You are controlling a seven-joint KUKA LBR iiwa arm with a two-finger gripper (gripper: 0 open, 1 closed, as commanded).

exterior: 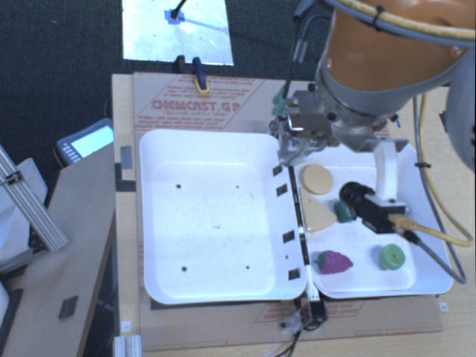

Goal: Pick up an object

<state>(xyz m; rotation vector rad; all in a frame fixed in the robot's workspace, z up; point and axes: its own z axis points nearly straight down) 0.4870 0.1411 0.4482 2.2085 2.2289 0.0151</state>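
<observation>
My gripper [292, 149] hangs over the far left corner of the right bin [428, 270], close to the divide between the two bins. A round tan disc [318, 178] lies just to its right and nearer the camera. Below the disc lies a flat tan piece [317, 214] with a small teal object [343, 213] beside it. Along the bin's front lie a purple grape bunch [335, 262] and a green round object [391, 256]. The arm's orange band and grey wrist hide the back of the right bin.
The left bin [212, 214] sits beside the right one, with black clips along their shared rim [288, 236]. A cardboard sheet [197, 103] lies under both bins. A metal plate [177, 21] lies beyond the bench and a small device [85, 146] sits at the left.
</observation>
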